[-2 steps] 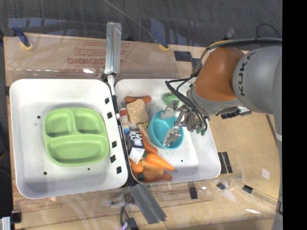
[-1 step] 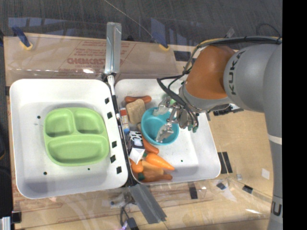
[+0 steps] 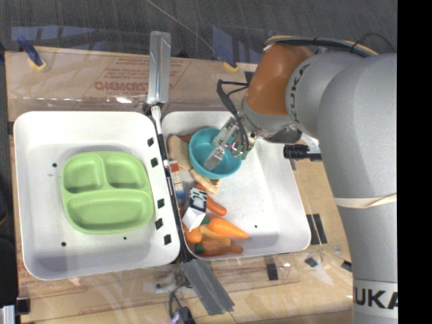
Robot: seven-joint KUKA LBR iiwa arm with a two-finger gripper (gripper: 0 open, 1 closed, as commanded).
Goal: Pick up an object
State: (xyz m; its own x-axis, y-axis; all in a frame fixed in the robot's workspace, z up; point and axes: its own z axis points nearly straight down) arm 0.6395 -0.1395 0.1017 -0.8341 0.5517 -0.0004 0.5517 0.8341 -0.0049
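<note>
A teal blue bowl [image 3: 202, 155] sits at the back left of the right bin [image 3: 287, 208]. My gripper [image 3: 227, 147] is down at the bowl, over its right half and rim. A heap of small items lies along the bin's left wall: an orange carrot [image 3: 228, 229], a smaller orange piece [image 3: 194, 235], a brown stick-like item [image 3: 217, 250], a black and white item [image 3: 197, 198] and a tan piece [image 3: 202, 181]. The bowl covers part of this heap.
A green divided plate [image 3: 106, 191] lies in the left bin [image 3: 34, 147]. A grey metal bar [image 3: 159, 66] stands at the back between the bins. The arm's orange band and grey body [image 3: 324, 106] hang over the right bin's back right corner.
</note>
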